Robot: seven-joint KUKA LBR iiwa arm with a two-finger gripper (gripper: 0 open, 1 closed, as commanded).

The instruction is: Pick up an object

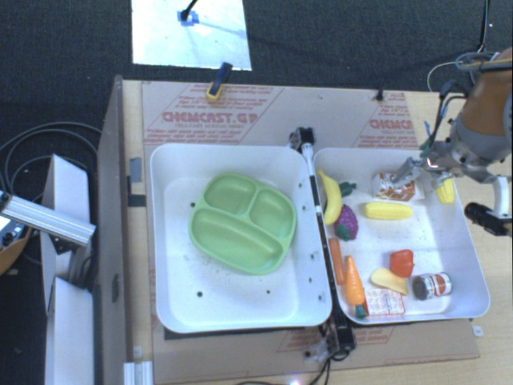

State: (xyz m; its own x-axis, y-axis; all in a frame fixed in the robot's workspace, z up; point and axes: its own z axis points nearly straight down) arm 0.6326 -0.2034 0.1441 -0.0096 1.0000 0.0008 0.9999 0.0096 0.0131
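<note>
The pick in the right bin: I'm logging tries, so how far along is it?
Done: the arm's gripper has reached the right bin's far corner, beside the snack packet. In hand: nothing visibly sits between the jaws. Left: grasp and lift one item; the corn cob, banana, carrot and can all lie in the bin.

The end effector (pixel 427 167) hangs over the upper right corner of the right bin (pixel 465 255), just beside a red-and-white packet (pixel 395 187) to its left. Below-left of it lie a corn cob (pixel 388 210), a banana (pixel 329 196) and purple grapes (pixel 347 222). Farther below it sit a red pepper (pixel 401 262) and a small can (pixel 431 285), while a green divided plate (pixel 242 223) rests in the left bin (pixel 172 239), well apart to its left.
</note>
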